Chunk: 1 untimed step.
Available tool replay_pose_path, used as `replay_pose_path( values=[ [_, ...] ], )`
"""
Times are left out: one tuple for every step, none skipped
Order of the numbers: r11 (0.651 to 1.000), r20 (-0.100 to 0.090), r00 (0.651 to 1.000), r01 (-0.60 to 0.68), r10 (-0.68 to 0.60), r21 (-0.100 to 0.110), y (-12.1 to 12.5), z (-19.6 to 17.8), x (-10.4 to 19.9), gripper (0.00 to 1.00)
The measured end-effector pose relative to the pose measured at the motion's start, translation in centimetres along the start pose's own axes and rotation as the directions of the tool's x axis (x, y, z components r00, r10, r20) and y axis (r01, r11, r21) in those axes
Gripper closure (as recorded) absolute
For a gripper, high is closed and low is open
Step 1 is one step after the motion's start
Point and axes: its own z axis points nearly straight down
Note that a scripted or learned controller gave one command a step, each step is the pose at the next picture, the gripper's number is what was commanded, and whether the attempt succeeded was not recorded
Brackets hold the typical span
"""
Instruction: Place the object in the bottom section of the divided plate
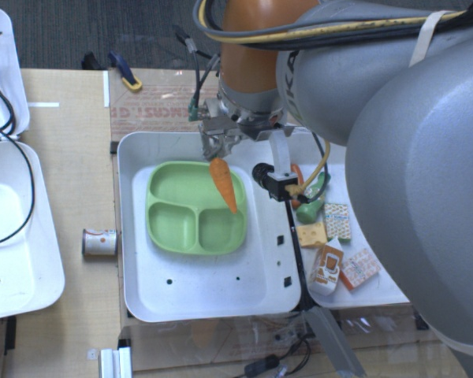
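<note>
A light green divided plate (173, 211) lies in the left white bin (142, 290). It has one wide section at the top and two smaller sections along the bottom. My gripper (217, 150) hangs over the plate's upper right edge, shut on the top end of an orange carrot (224, 185). The carrot dangles down at a slant, its tip over the plate's right side near the bottom right section.
The right bin (378, 294) holds several small food items: a cheese wedge (311, 233), a green piece (309, 208), crackers (337, 220) and small packets (340, 268). A small can (99, 242) lies on the bench left of the bin. Cables lie at far left.
</note>
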Motion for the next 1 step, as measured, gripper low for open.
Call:
replay_pose_path(
  values=[
    [1.000, 0.001, 1.000, 0.000, 0.000, 0.000, 0.00, 0.01, -0.03, 0.00]
  ],
)
